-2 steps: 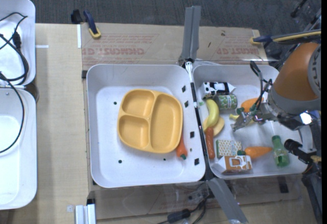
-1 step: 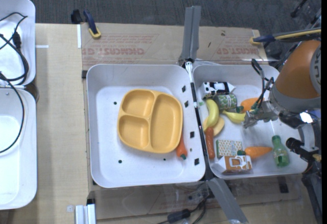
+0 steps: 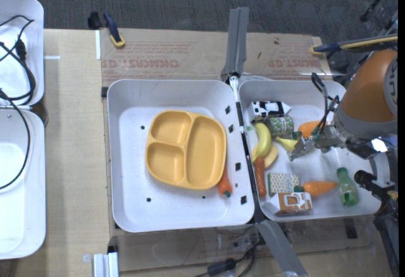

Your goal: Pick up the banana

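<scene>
Banana (image 3: 262,141) lies at left edge of right bin (image 3: 329,211), beside divider. My pincer (image 3: 302,147) hovers just right of it, fingers spread, grasping nothing. Yellow tray (image 3: 186,149) in left bin (image 3: 126,206).

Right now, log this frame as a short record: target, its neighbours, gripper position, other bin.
target: banana, lying at the left side of the right bin
neighbours: green can above it, red sausage-like item below
gripper: gripper low in the right bin, just right of the banana; nothing seen held
other bin: left bin holds a yellow divided plate and a small carrot
</scene>
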You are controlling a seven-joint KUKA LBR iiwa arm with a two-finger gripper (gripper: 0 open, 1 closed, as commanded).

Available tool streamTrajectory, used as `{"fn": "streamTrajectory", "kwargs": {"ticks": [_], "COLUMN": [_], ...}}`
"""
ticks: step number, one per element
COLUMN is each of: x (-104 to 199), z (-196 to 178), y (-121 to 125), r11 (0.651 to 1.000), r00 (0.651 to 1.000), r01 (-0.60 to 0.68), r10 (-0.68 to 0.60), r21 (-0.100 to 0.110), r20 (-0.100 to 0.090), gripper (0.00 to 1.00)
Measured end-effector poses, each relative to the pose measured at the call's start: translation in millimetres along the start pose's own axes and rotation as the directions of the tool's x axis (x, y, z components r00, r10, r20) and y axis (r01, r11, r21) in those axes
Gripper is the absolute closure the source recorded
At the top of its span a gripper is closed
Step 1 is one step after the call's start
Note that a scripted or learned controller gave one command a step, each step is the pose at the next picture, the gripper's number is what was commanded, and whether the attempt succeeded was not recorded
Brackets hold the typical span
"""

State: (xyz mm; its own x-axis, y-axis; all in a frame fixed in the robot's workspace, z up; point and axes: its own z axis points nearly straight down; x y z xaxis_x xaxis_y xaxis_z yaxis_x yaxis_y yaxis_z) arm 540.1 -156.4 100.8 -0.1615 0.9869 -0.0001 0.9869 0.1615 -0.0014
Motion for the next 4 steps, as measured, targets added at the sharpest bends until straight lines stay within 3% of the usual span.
{"fn": "streamTrajectory", "kwargs": {"ticks": [1, 2, 3, 4], "x": [0, 0, -6, -6], "z": [-9, -9, 10, 1], "y": [0, 0, 23, 23], "r11": [1.000, 1.000, 1.000, 1.000], "r00": [1.000, 1.000, 1.000, 1.000], "r01": [0.001, 0.001, 0.012, 0.014], "r10": [-0.001, -0.001, -0.012, -0.014], "r21": [0.000, 0.000, -0.001, -0.001], "r20": [0.000, 0.000, 0.000, 0.001], "gripper": [1.00, 0.00, 0.00, 1.00]}}
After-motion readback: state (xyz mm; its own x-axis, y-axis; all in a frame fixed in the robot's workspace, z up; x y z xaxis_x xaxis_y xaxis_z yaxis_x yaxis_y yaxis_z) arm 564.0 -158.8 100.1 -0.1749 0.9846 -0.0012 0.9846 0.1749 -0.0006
